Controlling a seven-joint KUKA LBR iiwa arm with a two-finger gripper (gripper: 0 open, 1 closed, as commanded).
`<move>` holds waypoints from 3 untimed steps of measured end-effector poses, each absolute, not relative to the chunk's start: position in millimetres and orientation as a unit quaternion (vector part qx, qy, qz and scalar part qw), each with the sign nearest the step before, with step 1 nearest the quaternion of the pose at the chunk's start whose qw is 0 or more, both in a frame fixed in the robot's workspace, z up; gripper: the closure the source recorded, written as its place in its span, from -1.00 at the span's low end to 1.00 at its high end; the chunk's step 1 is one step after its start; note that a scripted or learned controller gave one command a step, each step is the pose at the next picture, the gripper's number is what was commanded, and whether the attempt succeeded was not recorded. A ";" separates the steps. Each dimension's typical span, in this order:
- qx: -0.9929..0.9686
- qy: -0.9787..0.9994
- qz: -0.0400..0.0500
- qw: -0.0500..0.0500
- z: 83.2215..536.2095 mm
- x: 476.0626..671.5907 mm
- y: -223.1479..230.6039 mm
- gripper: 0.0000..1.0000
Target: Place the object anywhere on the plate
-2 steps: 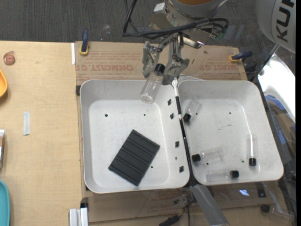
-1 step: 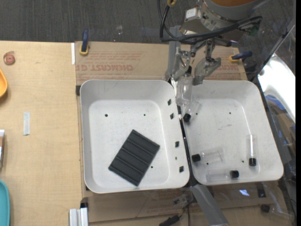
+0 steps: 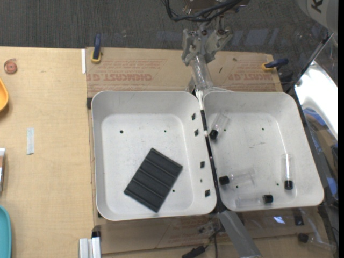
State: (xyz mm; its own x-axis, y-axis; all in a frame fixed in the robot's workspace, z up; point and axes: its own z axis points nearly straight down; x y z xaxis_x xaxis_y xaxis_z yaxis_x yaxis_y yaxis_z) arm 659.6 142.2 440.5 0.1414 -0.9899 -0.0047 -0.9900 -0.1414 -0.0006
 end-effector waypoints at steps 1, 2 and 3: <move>-0.879 0.477 0.002 0.002 440.7 660.0 131.1 1.00; -0.960 0.278 0.002 0.001 440.5 589.2 117.3 1.00; -0.995 0.102 0.002 0.001 439.5 658.2 164.7 1.00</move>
State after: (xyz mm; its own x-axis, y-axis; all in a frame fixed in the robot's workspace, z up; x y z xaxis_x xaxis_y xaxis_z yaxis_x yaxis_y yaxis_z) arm 658.2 164.7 439.5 0.9792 -0.2027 -0.0039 -0.2027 -0.9792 -0.0026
